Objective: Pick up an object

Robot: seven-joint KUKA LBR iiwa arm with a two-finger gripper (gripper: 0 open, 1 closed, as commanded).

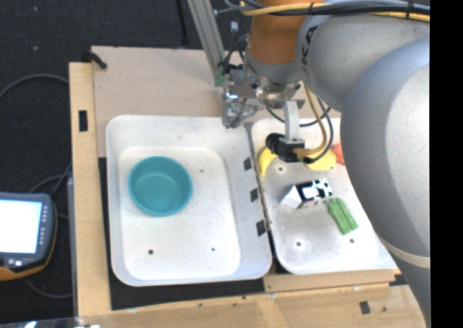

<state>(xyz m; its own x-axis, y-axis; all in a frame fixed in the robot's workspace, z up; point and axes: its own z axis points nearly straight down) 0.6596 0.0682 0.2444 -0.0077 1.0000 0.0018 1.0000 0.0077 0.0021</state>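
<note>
Pick not yet made: my gripper point(233, 111) hangs over the far edge where the left bin point(116, 174) and right bin point(304, 254) meet. I see nothing in it and cannot tell whether my jaws stand wide or narrow, so I judge approach, closing and lift all left to do. Candidates: a teal bowl point(160, 185) in the left bin, and in the right bin a partly hidden yellow item point(265, 163), a black-and-white box point(307, 194) and a green block point(341, 216). The block lies flat, long axis slanting far-left to near-right.
</note>
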